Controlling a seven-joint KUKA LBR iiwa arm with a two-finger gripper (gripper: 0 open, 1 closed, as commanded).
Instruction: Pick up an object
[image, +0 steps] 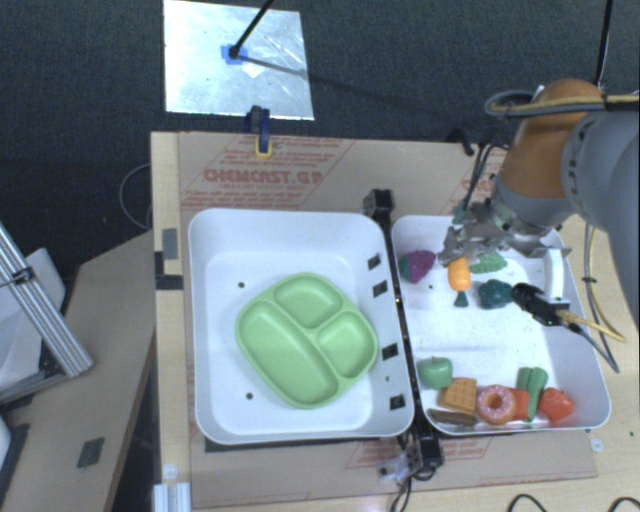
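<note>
Orange rounded toy (458, 275) beneath gripper (462, 247).

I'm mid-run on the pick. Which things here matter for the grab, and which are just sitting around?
In play:
- two-finger gripper, low over the right white bin
- small orange toy just below it
- purple toy
- dark teal toy
- light green flat piece

Lying about:
- green divided plate in the left white bin
- pink-iced doughnut, waffle piece, green round toy along the near wall
</note>
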